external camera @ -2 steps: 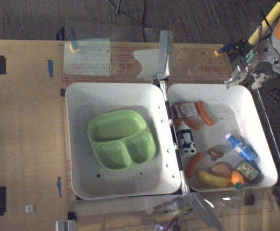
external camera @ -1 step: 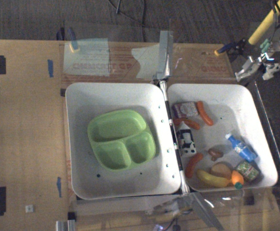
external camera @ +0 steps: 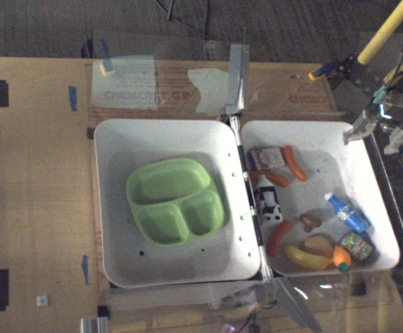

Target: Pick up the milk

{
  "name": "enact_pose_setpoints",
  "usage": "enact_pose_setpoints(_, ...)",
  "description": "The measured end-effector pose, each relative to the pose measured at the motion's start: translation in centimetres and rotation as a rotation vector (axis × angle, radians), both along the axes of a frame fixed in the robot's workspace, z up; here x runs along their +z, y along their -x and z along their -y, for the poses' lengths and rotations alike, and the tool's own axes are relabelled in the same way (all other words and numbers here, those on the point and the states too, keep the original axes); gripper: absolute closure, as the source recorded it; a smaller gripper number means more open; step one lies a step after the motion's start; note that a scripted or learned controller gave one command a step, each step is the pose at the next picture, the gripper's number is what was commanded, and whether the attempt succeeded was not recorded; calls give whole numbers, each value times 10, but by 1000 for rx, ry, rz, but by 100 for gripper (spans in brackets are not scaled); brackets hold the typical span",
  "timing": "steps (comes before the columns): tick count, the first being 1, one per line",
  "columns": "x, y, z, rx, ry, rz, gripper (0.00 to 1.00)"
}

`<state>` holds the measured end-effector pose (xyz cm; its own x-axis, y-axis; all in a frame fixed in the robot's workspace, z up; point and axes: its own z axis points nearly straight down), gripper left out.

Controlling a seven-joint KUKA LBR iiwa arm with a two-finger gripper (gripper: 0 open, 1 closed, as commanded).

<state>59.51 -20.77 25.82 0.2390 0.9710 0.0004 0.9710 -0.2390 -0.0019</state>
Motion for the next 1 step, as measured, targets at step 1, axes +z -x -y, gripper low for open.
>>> enact_pose_setpoints(1,-127,81,-8,-201,0,-1,0)
